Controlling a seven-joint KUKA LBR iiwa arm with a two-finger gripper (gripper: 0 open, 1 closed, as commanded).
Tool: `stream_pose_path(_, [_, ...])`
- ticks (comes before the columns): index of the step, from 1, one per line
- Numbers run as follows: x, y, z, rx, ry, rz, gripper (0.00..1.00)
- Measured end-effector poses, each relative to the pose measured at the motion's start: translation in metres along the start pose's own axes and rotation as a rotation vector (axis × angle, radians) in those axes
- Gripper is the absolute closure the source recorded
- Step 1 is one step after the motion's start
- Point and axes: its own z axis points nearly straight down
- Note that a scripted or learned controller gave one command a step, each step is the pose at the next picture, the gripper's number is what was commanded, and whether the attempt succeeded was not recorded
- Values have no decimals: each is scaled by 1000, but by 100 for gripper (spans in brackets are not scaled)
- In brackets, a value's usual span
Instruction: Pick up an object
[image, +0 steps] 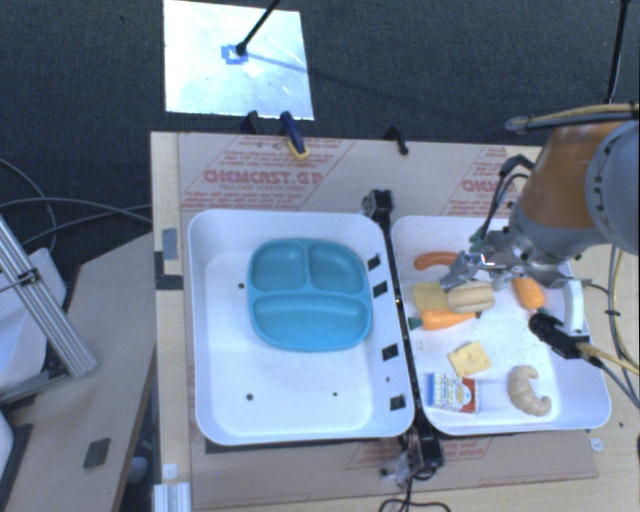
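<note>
Crowding is the main hazard around the tan bread roll (470, 297), which lies in the right bin (590, 400) directly under the gripper (472, 268). Whether the fingers are spread or pressed together I cannot tell; metal parts blur over the roll's upper edge, and nothing shows clearly between them.

Touching the roll on its left sits a pale yellow block (428, 296), and just below lies an orange carrot (447, 320). An orange sausage (436, 261) rests just above. A close in this huddle could, I judge, catch two pieces at once or nudge the roll sideways, since its rounded top may slip.

Farther out lie a small orange piece (529, 292), a cheese wedge (469, 359), a croissant (529, 390) and a carton (453, 392). The blue divided plate (308, 296) sits in the left bin (225, 400), well apart.
</note>
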Motion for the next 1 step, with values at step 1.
stream_pose_path(1, [4,1,-64,-2,0,-5,100])
